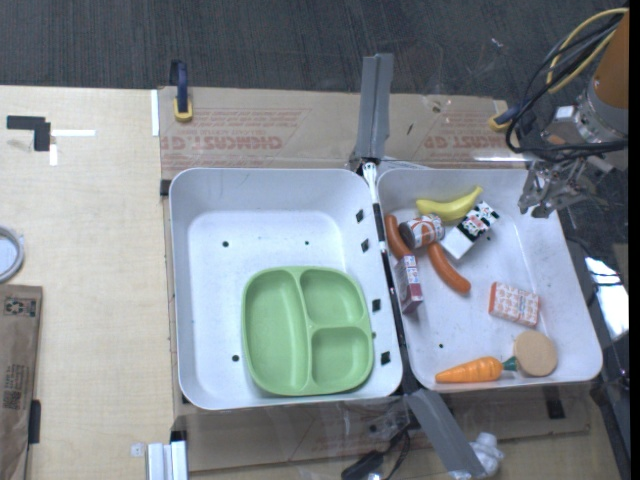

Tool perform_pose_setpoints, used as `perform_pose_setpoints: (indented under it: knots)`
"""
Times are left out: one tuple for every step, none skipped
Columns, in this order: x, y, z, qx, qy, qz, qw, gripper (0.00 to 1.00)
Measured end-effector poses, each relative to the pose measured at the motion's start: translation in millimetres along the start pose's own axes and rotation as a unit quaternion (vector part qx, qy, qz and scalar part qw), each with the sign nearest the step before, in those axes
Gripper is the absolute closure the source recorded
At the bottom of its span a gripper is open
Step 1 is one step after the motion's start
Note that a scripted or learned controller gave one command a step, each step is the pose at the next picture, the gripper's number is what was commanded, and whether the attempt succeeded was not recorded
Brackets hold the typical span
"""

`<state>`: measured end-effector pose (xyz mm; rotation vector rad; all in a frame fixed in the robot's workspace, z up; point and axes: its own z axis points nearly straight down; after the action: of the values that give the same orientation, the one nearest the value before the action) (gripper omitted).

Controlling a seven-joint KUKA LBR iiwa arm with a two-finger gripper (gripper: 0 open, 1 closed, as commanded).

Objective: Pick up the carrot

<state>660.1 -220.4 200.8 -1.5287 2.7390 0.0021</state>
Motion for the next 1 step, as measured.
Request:
perform_pose_setpoints:
  knots:
    - [-14.0, 8.3, -6.3, 0.001, 0.000, -0.198, 0.9803, 1.00]
